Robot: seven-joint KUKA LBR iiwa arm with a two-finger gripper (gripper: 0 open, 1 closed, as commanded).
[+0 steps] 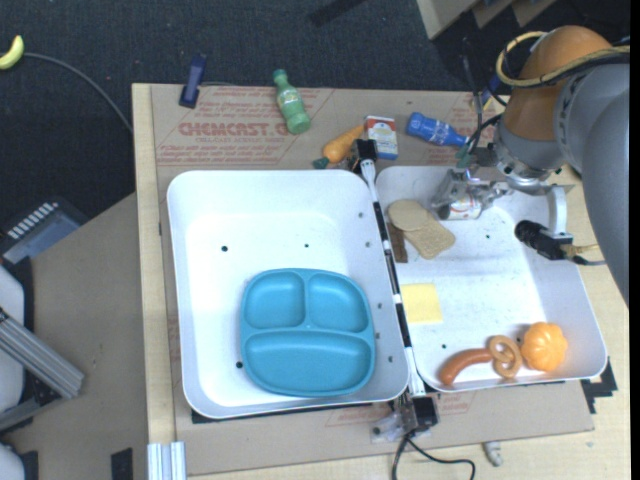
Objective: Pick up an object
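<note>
One gripper [462, 196] hovers beside bread slice [421, 227].

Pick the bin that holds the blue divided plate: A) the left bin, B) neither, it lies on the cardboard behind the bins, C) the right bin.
A: the blue divided plate lies flat inside the left bin, while the right bin holds the yellow square, bread slice and small orange pumpkin.
</note>
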